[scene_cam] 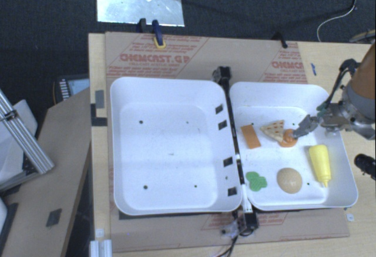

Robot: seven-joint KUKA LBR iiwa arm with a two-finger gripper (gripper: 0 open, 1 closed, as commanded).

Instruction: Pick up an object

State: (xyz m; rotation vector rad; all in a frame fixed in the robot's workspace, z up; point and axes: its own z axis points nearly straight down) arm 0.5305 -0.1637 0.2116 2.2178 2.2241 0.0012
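You see the claw (pixel 301 130) low in the right bin (pixel 264 92), its tip right at a small orange piece (pixel 288 141) beside the cracker (pixel 274 130). You cannot tell whether it grips anything. This looks like the grasp step; next you need a clean close, then a straight lift.

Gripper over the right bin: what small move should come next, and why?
Probably a short descent onto the small orange piece. The gripper sits right beside it in the right bin, with nothing visibly between its fingertips. The tan wedge touches that orange piece on its left, so going straight down seems safer than sweeping sideways. Whether the fingers straddle the piece is too blurred to tell.
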